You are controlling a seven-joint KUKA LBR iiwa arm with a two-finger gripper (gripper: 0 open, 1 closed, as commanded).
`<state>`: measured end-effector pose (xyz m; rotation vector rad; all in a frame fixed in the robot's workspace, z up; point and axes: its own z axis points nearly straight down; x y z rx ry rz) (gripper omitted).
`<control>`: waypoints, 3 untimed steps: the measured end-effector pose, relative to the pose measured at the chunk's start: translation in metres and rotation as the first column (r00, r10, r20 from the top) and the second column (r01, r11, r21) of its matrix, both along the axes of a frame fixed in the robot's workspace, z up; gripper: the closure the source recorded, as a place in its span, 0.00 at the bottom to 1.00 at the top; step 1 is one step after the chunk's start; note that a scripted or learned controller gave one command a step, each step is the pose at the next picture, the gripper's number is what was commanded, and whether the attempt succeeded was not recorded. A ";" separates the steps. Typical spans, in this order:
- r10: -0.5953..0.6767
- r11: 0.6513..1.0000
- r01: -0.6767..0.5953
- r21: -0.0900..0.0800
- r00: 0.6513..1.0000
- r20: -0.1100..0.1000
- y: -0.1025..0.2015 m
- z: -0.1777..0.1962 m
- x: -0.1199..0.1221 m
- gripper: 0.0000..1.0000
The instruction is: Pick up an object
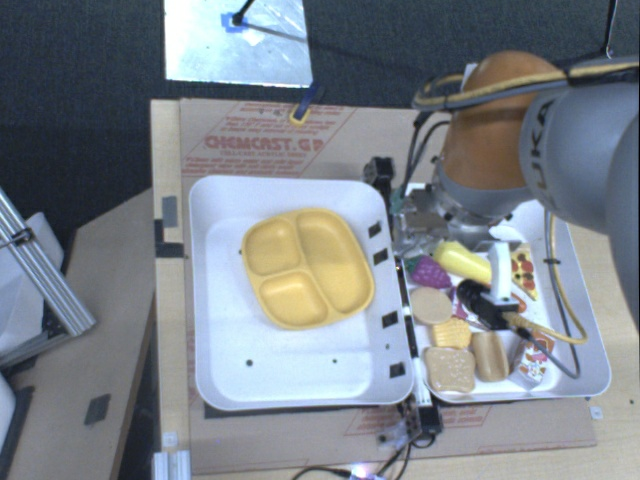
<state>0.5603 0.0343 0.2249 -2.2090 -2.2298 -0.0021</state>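
Note:
The right bin (590, 368) holds several toy foods in a heap. Among them are a purple piece (430, 271), a yellow banana-like piece (462, 260), a round tan biscuit (432, 306), a square cracker (450, 334), a bread slice (452, 370) and a brown piece (490, 356). My gripper (422, 230) hangs low over the bin's far left corner, just beyond the purple and yellow pieces. The grey wrist above it hides the far half of the bin.
The left bin (220, 368) holds a yellow three-compartment plate (305, 266). Two printed packets (523, 270) (535, 356) lie at the right bin's right side. Black clips line the divider (400, 308) between the bins. A shiny sheet (235, 28) lies beyond the bench.

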 end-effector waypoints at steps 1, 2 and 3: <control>-0.002 1.000 0.002 -0.001 1.000 -0.001 0.035 -0.005 -0.030 1.00; -0.002 1.000 0.002 -0.001 1.000 0.001 0.053 0.006 -0.049 1.00; -0.008 1.000 0.008 -0.002 1.000 0.000 0.055 -0.004 -0.053 1.00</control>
